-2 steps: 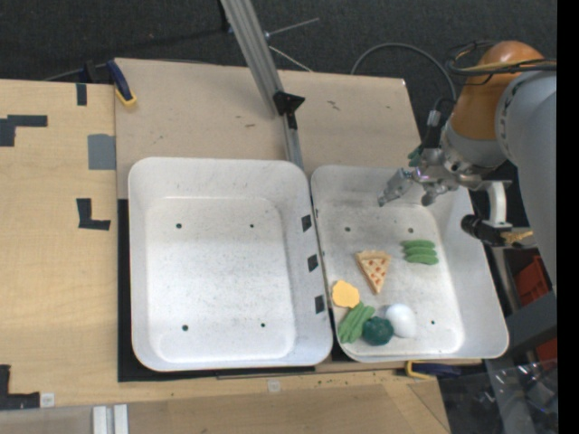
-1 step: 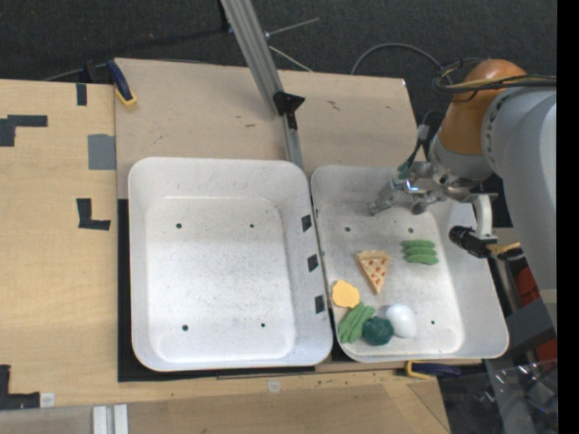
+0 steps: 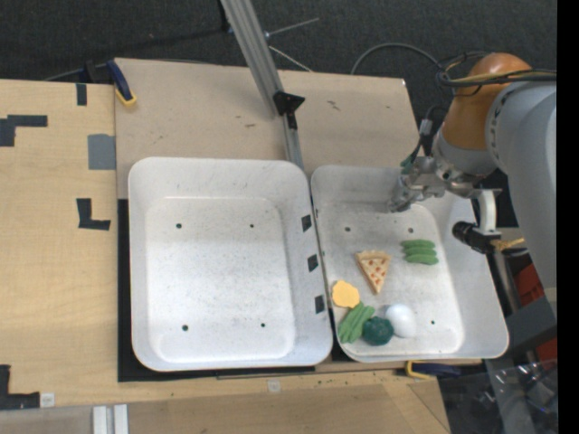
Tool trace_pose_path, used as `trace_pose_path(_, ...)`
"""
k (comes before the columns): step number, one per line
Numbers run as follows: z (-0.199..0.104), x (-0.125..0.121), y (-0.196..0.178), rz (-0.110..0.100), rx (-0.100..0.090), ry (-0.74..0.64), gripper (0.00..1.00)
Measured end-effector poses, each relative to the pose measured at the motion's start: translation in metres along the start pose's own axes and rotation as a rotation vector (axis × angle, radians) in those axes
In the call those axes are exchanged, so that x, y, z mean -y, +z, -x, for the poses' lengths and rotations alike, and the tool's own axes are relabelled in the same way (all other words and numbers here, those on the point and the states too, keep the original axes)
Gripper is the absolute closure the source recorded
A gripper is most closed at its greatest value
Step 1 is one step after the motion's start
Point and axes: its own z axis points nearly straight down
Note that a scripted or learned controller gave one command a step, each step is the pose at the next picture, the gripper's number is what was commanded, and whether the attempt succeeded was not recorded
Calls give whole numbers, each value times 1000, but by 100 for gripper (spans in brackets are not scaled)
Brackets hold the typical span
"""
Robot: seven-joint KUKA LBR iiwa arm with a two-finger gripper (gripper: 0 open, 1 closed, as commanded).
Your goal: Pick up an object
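The arm comes in from the right, and its gripper [image 3: 403, 197] is low over the far part of the right bin [image 3: 470, 333], close to the far wall of this bin. The fingers are too small and dark to read, so I cannot tell if the jaws are spread or pressed together, and nothing is seen between them. All objects lie in the right bin, nearer to the camera than the gripper. The green pea pod [image 3: 419, 251] is the closest to the gripper, a little toward the near side. The pizza slice [image 3: 373, 269] lies left of the pea pod. Near the front wall of the right bin there is a group: the yellow piece [image 3: 345, 294], the green bean [image 3: 355, 321], the dark green ball [image 3: 378, 331] and the white ball [image 3: 401, 319], which touch or almost touch. The left bin [image 3: 154, 188] stands just beside the right bin.
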Motion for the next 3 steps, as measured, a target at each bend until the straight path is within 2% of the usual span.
trace_pose_path(1, 1, -8, -61, 6, -1, 3, 100)
trace_pose_path(2, 4, -15, -107, 6, -1, 3, 100)
trace_pose_path(3, 1, -7, -166, 7, -1, 3, 100)
